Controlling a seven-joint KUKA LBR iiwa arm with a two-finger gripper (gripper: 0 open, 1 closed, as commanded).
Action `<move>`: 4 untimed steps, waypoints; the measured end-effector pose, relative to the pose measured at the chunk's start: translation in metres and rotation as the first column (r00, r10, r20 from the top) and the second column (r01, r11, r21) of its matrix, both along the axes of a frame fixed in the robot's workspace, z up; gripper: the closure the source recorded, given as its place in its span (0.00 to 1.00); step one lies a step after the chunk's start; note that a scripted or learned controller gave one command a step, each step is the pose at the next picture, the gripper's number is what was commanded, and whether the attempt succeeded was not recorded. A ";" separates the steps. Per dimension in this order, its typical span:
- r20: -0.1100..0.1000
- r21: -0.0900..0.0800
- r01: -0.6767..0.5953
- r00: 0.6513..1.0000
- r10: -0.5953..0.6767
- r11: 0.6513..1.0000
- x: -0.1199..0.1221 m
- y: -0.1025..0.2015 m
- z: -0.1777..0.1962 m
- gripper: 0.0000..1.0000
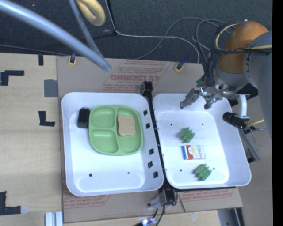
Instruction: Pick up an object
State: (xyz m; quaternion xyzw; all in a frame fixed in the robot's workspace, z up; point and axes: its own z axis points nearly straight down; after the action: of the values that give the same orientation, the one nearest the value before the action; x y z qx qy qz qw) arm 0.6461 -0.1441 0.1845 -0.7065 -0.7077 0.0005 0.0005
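The tool hangs spread and holding nothing over the right bin's far edge, well apart from the green pieces and small carton lying below.

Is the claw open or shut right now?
Open: the claw has its two fingers spread apart above the right bin, nothing between them.

Arm cut by the right edge; blurred yellowish object, perhaps cut off, at top edge.
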 end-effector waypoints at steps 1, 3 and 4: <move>-0.006 -0.001 0.001 1.000 -0.001 1.000 0.003 -0.008 -0.059 0.00; 0.004 -0.004 -0.002 1.000 0.002 1.000 0.004 -0.007 -0.088 1.00; 0.004 0.000 0.001 1.000 -0.001 1.000 0.004 -0.011 -0.045 1.00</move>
State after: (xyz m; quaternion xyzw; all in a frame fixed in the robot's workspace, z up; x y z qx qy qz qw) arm 0.6500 -0.1552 0.1397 -0.7069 -0.7073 -0.0008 -0.0011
